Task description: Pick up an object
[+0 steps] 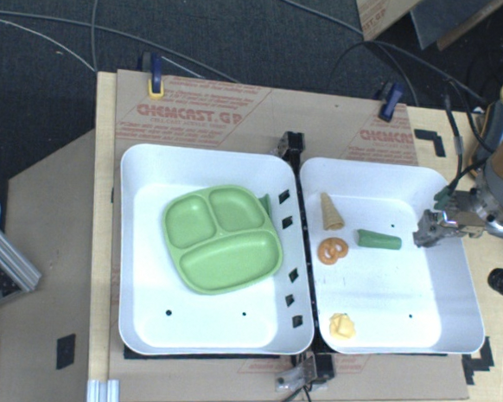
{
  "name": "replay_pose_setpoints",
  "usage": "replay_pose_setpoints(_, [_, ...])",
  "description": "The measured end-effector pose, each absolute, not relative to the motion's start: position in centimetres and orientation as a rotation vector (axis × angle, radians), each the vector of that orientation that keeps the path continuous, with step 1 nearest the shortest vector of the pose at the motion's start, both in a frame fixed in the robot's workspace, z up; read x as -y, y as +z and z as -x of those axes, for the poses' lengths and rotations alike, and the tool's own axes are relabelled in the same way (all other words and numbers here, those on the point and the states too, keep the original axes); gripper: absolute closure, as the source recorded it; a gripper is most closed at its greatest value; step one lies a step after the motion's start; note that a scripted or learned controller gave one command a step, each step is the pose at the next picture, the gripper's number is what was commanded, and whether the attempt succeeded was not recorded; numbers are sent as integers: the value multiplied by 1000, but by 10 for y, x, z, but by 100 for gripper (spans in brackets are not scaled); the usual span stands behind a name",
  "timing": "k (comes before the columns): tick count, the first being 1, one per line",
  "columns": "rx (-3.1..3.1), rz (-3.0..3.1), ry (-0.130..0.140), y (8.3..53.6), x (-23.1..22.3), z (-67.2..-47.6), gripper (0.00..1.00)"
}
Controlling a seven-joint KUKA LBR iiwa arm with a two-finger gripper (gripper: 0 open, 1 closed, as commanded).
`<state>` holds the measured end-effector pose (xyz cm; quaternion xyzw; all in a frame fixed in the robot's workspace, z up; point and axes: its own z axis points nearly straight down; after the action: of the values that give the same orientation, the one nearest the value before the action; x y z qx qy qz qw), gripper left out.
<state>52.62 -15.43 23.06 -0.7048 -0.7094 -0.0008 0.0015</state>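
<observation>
Green stick [378, 240] just left of jaws [426, 235]

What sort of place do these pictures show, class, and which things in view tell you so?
Probably a robotics lab test bench: two white bins clamped side by side, toy foods like a pretzel, and a gripper reaching in.

We're looking down on a robotics lab setup. The tabletop [198, 105] wears brown protective paper printed with a maker's name, pinned at the back edge by a blue clamp [156, 74]. Two shallow white bins [136, 230] sit side by side, joined by black clips [286, 220]. Loose cables [101, 19] trail over dark carpet [248, 22], and an aluminium frame rail [1, 245] juts in at left.
</observation>
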Motion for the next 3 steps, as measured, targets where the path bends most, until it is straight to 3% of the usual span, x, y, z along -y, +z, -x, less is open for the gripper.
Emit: replay_pose_setpoints(3, [2230, 2213, -5, 223, -12, -557, 100])
